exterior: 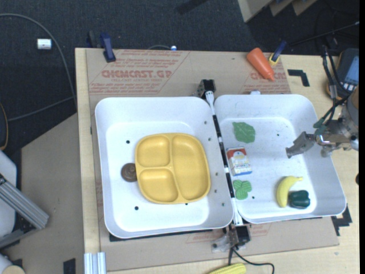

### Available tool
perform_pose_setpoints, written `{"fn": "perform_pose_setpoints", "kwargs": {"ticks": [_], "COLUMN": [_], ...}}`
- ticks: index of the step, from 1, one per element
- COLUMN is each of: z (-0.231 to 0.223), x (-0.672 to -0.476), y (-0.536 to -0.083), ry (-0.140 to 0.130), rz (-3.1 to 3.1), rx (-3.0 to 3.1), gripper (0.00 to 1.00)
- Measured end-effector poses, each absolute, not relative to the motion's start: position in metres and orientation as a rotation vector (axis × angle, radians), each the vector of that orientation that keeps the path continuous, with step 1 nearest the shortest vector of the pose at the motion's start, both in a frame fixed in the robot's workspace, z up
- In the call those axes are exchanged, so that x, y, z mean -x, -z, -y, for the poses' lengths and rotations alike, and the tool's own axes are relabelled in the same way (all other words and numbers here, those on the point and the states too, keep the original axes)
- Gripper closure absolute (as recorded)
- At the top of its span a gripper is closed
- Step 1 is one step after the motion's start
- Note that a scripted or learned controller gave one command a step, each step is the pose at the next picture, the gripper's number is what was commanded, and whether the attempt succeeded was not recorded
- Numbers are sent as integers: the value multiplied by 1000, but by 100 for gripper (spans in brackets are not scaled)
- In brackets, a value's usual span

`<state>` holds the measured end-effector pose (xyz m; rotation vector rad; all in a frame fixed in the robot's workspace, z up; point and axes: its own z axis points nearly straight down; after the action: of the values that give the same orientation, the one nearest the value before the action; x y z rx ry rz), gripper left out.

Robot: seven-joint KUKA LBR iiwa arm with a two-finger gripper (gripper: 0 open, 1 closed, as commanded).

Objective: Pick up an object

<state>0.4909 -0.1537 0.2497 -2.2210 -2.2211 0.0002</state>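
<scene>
- Near edge of the right bin (268,214): a banana (286,189) touching a dark green thing (299,198), plus a small green piece (242,189).
- Left bin (108,153): a yellow divided plate (171,168).
- Further back: a little carton (239,161) and a green leaf (244,132).
- The claw (297,146) hangs over the right bin's right side; can't tell whether it's open.

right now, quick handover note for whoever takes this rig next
Pincer: above the right bin, near its right wall, nothing seen in it; open or shut unclear.
Right bin holds a banana touching a dark green item, a small carton, a green leaf piece and a smaller green piece.
Left bin holds a yellow divided plate and a brown disc.
Done: nothing lifted. Left: grasp and raise one object.
</scene>
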Motion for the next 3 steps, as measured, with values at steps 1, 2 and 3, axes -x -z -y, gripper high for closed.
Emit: {"fn": "perform_pose_setpoints", "kwargs": {"ticks": [1,2,3], "z": [157,172,221], "x": [-479,-567,-485], "y": [-84,-85,-84], "ry": [1,1,3], "rz": [2221,2223,2218], "rx": [2223,2222,2213], "gripper": [0,0,0]}}
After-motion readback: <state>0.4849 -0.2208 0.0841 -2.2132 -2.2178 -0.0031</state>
